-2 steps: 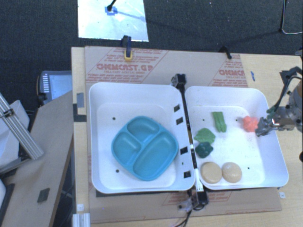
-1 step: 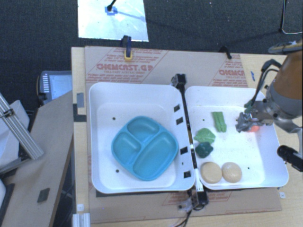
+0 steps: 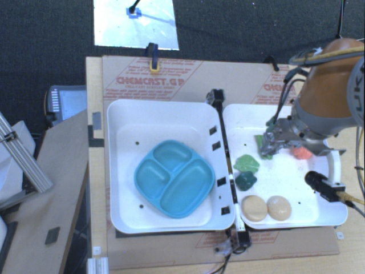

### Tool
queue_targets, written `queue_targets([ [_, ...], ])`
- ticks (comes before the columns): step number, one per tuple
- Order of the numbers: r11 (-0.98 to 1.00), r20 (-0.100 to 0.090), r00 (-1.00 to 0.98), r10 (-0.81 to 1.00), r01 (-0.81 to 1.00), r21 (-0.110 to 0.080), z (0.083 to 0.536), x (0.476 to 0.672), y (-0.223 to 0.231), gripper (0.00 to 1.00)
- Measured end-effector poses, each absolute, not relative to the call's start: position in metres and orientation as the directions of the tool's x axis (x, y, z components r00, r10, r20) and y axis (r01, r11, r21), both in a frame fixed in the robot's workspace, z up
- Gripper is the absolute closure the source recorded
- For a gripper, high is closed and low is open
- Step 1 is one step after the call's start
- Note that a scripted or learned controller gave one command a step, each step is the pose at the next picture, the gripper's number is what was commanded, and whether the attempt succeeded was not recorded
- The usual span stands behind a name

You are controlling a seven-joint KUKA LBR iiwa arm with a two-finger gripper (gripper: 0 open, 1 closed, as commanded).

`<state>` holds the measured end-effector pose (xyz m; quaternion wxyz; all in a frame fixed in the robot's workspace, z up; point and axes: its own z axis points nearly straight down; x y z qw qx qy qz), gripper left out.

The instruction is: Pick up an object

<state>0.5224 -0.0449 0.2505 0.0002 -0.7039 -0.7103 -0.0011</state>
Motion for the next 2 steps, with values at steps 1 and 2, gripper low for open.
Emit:
queue_targets([
  [1, 0.009, 0.002, -0.009, 1.0, 1.0, 0.0, 0.234, 0.534, 0.003, 1.0],
  [2, 0.01, 0.003, -0.01, 1.0, 1.0, 0.003, 0.236, 0.558, 0.056, 1.0],
])
